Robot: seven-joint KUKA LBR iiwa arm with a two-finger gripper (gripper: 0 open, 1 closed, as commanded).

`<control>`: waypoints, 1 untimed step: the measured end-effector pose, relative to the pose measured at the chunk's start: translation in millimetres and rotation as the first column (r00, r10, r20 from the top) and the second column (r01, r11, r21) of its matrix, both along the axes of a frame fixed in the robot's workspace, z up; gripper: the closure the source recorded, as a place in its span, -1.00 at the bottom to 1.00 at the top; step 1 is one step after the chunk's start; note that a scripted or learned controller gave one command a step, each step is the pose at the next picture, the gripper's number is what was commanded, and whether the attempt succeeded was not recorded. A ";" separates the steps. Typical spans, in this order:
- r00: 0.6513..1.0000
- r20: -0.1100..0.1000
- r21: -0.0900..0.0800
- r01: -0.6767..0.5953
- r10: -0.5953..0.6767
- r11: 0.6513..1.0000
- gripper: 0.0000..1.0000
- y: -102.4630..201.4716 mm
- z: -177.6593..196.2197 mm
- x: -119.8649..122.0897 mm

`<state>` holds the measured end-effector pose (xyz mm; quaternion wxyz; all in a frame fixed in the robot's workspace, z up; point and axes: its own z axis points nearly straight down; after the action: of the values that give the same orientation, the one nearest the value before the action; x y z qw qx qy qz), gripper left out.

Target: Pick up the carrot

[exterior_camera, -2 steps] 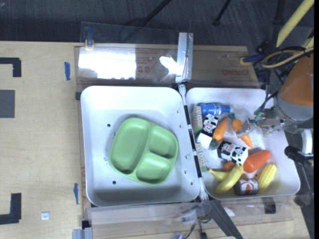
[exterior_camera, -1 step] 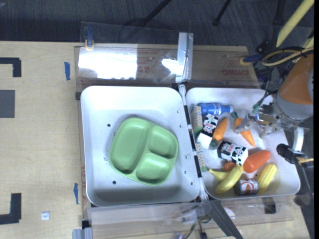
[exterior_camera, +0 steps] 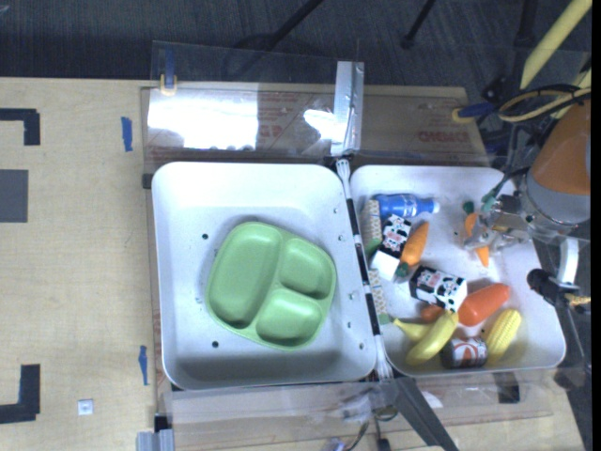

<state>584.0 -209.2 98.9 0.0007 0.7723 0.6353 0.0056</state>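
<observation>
Over the right bin (exterior_camera: 549,346) we see the arm (exterior_camera: 563,172) reaching in from the right, its gripper (exterior_camera: 485,236) low near the bin's upper right. We cannot tell how the gripper's parts are set; small orange pieces show at its tip, too blurred to name.

We see the carrot (exterior_camera: 414,241) lying slanted in the middle of that bin, apart from the gripper. A blue can (exterior_camera: 402,204) lies just above it, and a black and white toy (exterior_camera: 394,233) touches its left side. Below sit another black and white toy (exterior_camera: 439,287), an orange pepper (exterior_camera: 485,303), a banana (exterior_camera: 428,336), a yellow corn cob (exterior_camera: 502,332) and a small can (exterior_camera: 467,351), crowded together.

We see a green divided plate (exterior_camera: 270,283) in the left bin (exterior_camera: 178,252).
</observation>
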 end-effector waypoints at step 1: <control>0.991 -0.025 -0.002 -0.129 0.129 0.992 1.00 0.9 -12.9 36.4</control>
<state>620.4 -208.2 86.0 -0.0064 0.7296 0.6838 -0.0051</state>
